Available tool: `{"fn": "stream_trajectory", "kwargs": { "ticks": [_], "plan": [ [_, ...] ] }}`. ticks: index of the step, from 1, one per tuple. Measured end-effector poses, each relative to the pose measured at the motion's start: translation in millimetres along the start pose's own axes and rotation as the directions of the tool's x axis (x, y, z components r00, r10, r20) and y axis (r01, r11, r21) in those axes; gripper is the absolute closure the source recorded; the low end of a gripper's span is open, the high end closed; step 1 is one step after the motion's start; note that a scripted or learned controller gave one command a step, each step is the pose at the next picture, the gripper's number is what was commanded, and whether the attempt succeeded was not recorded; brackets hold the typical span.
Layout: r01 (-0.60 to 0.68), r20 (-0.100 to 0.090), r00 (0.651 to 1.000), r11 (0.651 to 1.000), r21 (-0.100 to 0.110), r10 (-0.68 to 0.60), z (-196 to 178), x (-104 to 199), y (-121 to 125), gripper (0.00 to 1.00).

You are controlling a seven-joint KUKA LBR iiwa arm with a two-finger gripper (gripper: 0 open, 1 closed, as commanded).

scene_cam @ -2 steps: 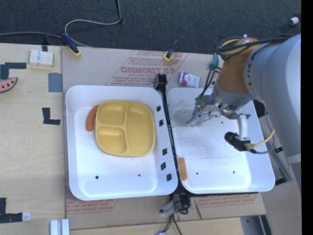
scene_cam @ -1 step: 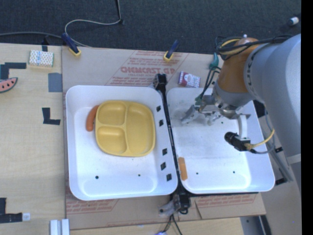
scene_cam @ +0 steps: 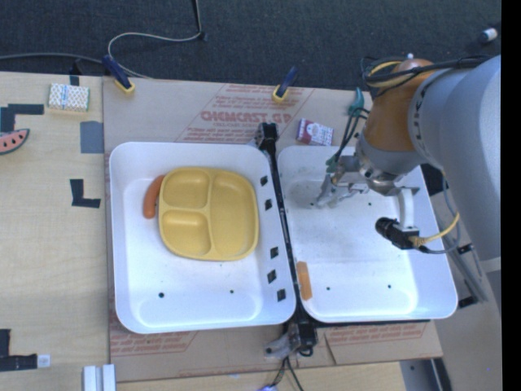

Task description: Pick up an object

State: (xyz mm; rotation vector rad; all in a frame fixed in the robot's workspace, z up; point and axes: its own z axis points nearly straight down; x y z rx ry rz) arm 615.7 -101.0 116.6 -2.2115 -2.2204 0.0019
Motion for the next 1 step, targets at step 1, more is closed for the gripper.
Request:
{"fn": "stream_trajectory", "kwargs": {
  "ticks": [1],
  "plan": [
    [0.000,0.000,1.000,1.000,0.000,0.000,0.1,0.0,0.0,0.00]
  ]
}}
